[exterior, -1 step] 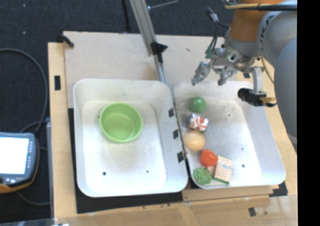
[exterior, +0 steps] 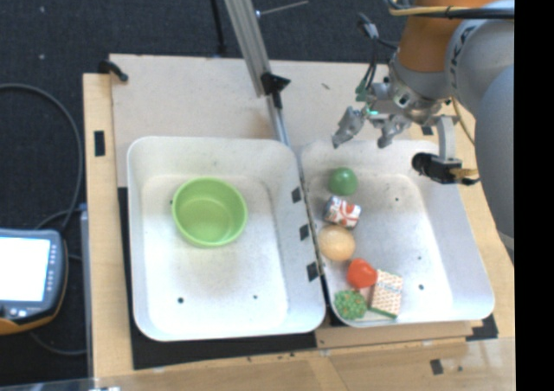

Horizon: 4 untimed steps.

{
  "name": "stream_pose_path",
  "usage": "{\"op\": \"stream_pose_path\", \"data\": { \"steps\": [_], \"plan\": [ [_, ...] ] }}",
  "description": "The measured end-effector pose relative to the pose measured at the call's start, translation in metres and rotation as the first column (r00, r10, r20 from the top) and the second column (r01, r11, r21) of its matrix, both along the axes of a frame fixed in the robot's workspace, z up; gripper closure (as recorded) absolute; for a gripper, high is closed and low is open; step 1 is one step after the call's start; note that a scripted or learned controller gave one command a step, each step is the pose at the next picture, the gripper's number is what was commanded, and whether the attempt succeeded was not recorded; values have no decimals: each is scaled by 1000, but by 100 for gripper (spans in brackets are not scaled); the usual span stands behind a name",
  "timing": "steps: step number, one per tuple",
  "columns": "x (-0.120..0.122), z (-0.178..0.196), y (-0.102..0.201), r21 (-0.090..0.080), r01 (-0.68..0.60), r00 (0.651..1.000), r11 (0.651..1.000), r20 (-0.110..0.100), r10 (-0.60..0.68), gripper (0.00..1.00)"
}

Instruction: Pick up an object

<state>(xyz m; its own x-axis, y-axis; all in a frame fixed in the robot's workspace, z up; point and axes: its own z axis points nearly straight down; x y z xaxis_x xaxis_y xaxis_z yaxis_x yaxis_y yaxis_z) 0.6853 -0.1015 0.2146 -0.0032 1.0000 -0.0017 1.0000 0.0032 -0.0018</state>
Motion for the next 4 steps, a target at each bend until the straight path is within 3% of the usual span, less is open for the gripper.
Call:
{"op": "stream_pose_path", "data": {
  "steps": [3,4],
  "plan": [
    [-4,-115,-5,-1,3,1000,1000,0,-3,0],
    [-2,-101,-6,-2,3,1000,1000,6,-3,100]
  ]
}}
